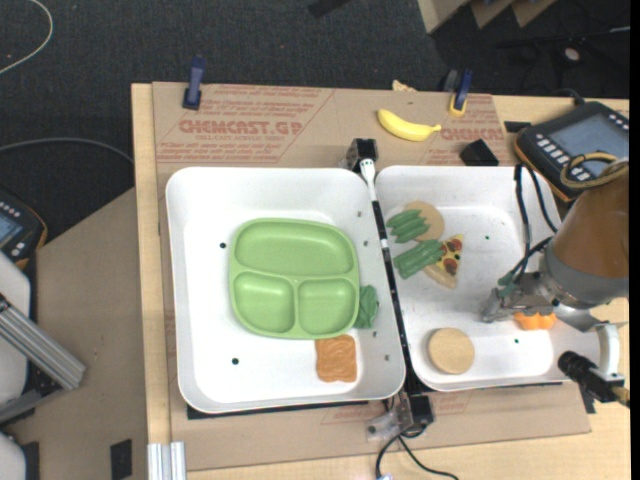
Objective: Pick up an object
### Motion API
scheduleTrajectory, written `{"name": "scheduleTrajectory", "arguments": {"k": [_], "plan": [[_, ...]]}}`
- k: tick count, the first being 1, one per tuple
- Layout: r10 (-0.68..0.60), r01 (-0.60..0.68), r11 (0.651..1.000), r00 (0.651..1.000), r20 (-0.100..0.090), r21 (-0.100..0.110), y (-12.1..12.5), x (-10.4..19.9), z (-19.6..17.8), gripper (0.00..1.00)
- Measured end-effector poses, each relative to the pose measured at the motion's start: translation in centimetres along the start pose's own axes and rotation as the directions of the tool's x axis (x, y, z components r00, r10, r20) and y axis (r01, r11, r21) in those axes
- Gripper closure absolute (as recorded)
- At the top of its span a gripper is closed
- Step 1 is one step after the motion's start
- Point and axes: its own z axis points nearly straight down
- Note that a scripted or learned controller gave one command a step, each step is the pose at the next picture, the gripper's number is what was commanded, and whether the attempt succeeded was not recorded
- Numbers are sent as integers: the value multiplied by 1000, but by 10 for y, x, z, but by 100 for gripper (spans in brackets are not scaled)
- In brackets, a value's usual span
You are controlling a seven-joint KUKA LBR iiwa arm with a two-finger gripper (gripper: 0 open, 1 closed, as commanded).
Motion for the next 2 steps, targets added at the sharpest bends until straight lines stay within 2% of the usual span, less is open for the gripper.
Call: {"name": "scheduleTrajectory", "arguments": {"k": [1, 2], "plan": [[-6, 6, 1000, 1000, -2, -3, -12, 52, -31, 100], [-9, 9, 1000, 1000, 3, -21, -10, 92, -168, 100]]}}
